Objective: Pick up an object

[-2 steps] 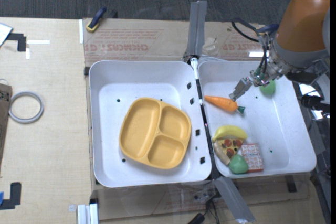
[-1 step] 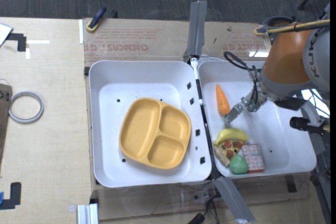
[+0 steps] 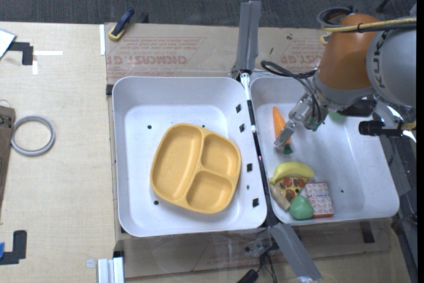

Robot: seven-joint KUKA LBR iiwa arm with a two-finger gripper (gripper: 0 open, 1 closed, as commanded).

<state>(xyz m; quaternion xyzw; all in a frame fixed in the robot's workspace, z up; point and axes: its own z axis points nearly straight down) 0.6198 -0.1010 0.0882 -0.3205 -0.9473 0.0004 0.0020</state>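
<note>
The fingers (image 3: 287,137) point down into the right bin (image 3: 371,209), tips close together just beside the carrot (image 3: 279,121), with nothing seen between them; whether they are parted I cannot tell. The carrot lies near the bin's left wall, apart from the banana (image 3: 293,171). It looks like a light, stiff, smooth toy; gripping across its thick middle seems safest.

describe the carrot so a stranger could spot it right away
Look in the right bin, near its left wall. The carrot lies in the upper part, just beside the gripper. It is the only slim orange thing there; the banana and other items sit lower down.
</note>
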